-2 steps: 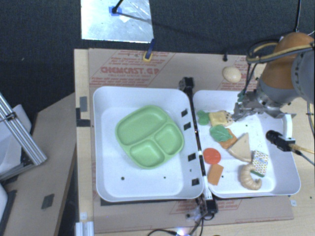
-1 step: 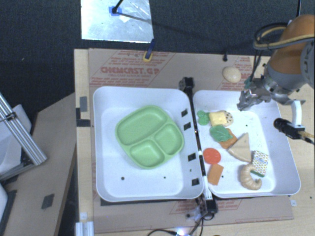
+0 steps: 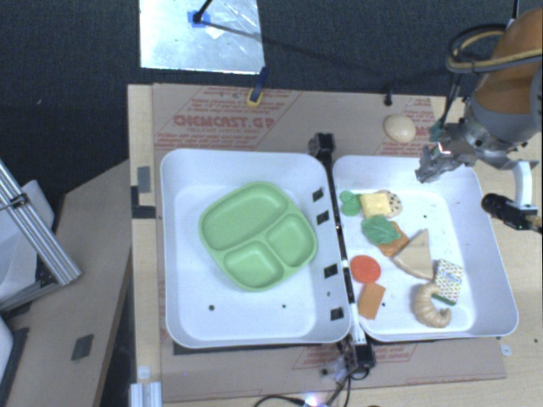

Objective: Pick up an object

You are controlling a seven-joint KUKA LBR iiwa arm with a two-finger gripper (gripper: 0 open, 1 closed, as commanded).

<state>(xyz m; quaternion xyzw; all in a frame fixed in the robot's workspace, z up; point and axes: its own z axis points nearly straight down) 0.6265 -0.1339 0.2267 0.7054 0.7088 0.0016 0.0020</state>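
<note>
Now the gripper [image 3: 428,170] hangs over the right bin's [image 3: 475,227] far edge (whether open, I cannot tell), holding nothing visible; next it must descend toward the toy food [image 3: 382,203].

1. The arm [image 3: 509,83] is cut off by the right edge, so just its wrist end and part of the orange band show.
2. The gripper [image 3: 431,170] is small and dark against the bin rim; its fingertips cannot be made out.
3. A metal frame [image 3: 30,236] at the left is cropped by the left edge.
4. The black fixture [image 3: 509,210] beside the right bin [image 3: 488,261] runs out of the picture at the right.
5. The toy foods overlap: the green leafy piece [image 3: 379,228] covers part of the piece beneath it, and the wedge [image 3: 414,257] hides its neighbour's edge.
6. The print on the small packet [image 3: 448,280] is too small to read.
7. The cables [image 3: 339,371] at the bottom edge are cut off.
</note>
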